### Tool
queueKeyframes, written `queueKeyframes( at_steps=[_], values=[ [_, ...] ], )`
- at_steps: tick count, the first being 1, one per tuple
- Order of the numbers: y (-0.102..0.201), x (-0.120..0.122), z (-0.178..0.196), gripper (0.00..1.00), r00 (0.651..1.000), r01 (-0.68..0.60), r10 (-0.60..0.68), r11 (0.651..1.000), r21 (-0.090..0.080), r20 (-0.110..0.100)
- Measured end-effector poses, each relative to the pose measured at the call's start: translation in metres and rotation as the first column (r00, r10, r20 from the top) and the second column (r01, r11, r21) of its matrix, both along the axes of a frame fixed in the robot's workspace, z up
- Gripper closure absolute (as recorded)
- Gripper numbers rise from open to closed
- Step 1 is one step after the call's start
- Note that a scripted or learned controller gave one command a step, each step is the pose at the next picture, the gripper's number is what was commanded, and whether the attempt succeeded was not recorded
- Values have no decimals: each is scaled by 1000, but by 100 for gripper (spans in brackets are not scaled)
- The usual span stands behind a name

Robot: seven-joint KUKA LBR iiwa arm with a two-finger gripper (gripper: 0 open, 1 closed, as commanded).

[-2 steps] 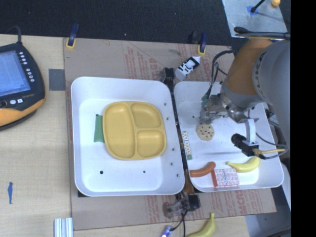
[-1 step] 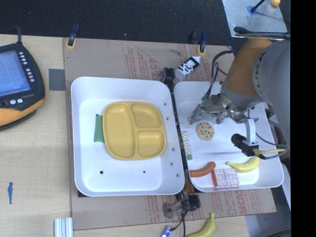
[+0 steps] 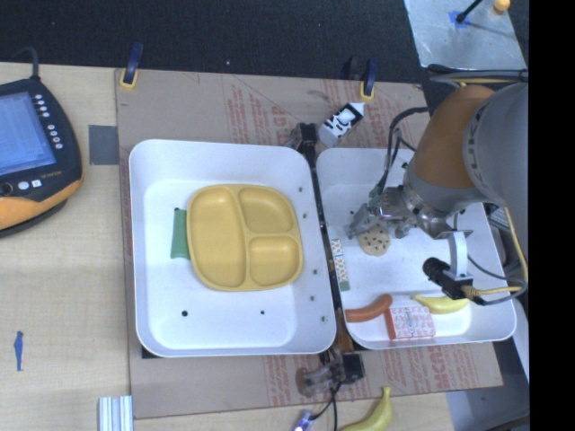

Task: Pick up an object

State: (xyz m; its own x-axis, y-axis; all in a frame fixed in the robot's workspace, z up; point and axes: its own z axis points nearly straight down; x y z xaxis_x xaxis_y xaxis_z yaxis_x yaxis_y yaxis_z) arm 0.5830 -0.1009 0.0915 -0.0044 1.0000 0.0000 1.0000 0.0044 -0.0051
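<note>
A: What is the likely target?

B: The cookie (image 3: pixel 372 241), I judge. It is a small tan disc with dark spots, lying flat on the floor of the right bin (image 3: pixel 346 173), toward that bin's left half.

A: And the gripper?

B: The gripper (image 3: pixel 377 221) sits directly over the cookie, at its upper edge, touching it or very nearly so. The grey metal parts crowd together there, and I cannot tell whether the fingers stand apart or closed. Nothing shows the cookie between them, so I would not call it held.

A: How would it handle?

B: It looks like a toy: light, stiff, thin, probably smooth plastic. Lying flat, it offers little height to pinch. The best hold is across its width, fingers down on opposite edges, low against the bin floor. A shallow grip may let it slip or flip out.

A: Anything close enough to interfere?

B: Not much. The hot dog (image 3: pixel 368 310), the red box (image 3: pixel 410 322) and the banana (image 3: pixel 440 303) lie near the bin's lower rim, well apart from the cookie. The yellow plate (image 3: pixel 243 237) is in the left bin (image 3: pixel 148 241), on top of something green (image 3: pixel 180 233).
</note>
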Motion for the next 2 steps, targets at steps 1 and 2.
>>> queueKeyframes(
  at_steps=[1, 2],
  values=[
    [-1, 2, 13, 100, 1000, -1, 1, 1000, -2, 5],
    [-1, 2, 13, 0, 1000, -1, 1, 1000, -2, 5]
  ],
)
